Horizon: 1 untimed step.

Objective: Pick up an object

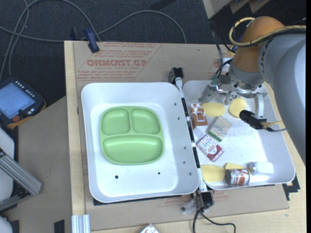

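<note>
The claw is low at the far end of the right bin, over yellow pieces; whether it is released or clenched cannot be told. Nearer lie a checked packet, a red packet, a can and a tube, loose for picking. The left bin bears a green tray, apparently a drop point.

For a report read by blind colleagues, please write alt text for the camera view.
A grey robot arm reaches from the right into the right white bin, its gripper low over yellow pieces near small packets and a can. The left bin holds a green divided plate.
</note>
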Motion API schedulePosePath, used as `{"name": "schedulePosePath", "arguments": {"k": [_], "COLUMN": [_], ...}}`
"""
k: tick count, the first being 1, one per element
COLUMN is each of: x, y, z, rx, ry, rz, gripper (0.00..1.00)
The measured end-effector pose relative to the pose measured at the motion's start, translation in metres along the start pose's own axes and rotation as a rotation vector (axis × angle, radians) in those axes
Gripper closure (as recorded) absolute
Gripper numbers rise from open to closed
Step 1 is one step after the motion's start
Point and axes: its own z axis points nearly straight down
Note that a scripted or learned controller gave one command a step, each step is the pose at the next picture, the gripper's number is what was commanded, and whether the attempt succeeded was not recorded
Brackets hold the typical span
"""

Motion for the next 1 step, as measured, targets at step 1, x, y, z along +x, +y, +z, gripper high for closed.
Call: {"name": "schedulePosePath", "arguments": {"k": [1], "x": [-0.0139], "y": [-0.0141], "z": [0.0001], "rx": [0.004], "ry": [0.001], "rz": [0.002], "gripper": [0.00]}}
